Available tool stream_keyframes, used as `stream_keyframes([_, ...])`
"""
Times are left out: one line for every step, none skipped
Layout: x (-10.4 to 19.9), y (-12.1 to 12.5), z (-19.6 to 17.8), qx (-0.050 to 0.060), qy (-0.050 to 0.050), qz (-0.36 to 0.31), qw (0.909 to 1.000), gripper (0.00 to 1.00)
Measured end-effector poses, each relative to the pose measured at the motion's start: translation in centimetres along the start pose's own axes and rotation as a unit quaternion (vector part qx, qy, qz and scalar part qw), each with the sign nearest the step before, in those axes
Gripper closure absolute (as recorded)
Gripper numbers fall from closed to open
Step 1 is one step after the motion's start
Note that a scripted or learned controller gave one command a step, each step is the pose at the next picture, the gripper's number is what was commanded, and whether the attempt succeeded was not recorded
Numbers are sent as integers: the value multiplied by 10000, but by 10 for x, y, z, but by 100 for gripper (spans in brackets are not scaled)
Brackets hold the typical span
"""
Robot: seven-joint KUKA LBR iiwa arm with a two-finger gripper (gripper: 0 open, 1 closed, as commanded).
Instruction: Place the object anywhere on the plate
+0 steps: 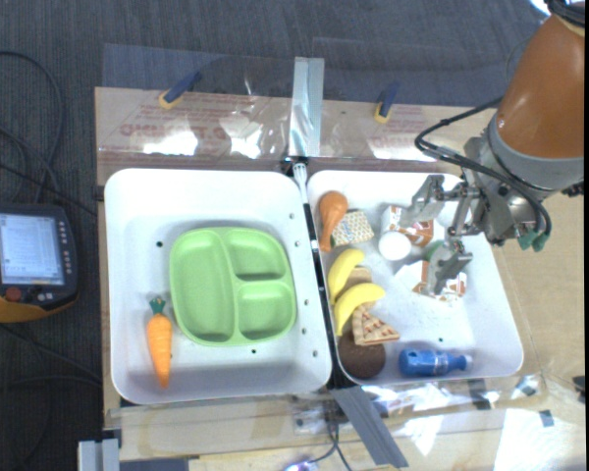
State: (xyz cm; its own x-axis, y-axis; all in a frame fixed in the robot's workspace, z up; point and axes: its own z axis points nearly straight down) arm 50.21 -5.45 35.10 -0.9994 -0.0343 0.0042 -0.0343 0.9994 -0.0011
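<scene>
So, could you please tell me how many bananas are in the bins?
2. Both lie in the right bin by the divider: one banana above the other banana, touching. More could be hidden.

The arm [545, 86] is cut off by the frame's edge at two o'clock. Its gripper [442, 226] covers part of a small carton [440, 281]. The waffle wedge [373, 327] hides part of the brown round piece [361, 359] at six o'clock.
</scene>
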Motion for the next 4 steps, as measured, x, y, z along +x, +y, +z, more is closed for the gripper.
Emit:
stream_keyframes([3, -68, 118, -14, 26, -577, 9983, 0])
stream_keyframes([13, -90, 191, -10, 0, 721, 9974, 0])
stream_keyframes([10, -90, 180, 10, -23, 710, 9975, 100])
stream_keyframes([-23, -1, 167, -19, -31, 846, 9964, 100])
